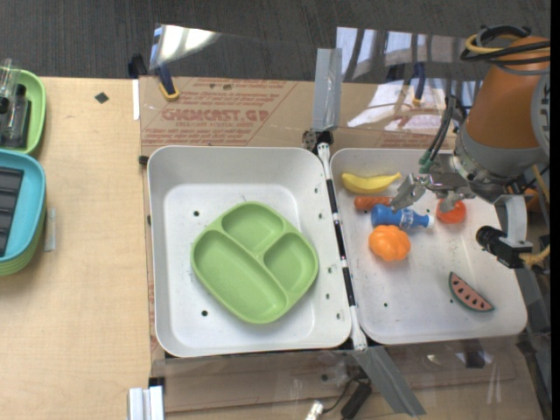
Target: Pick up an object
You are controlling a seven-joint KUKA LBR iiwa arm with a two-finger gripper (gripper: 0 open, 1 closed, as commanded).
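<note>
Plastic, by the look of it, all of it toy food and probably light, stiff and a bit slick. From the table's left edge I pass the green divided plate (255, 262) in the left bin (166, 234), then the right bin (420, 322): a banana (369, 181) near its far-left corner, a blue bottle (398, 218) with an orange (389, 244) just nearer me, a watermelon slice (470, 292) toward the near-right corner. The tool (429, 191) hangs over the bottle and a small red piece (451, 210) (whether spread or pinching, I cannot tell). I'd take the bottle across its narrow body; the round orange could squirt out.
</note>
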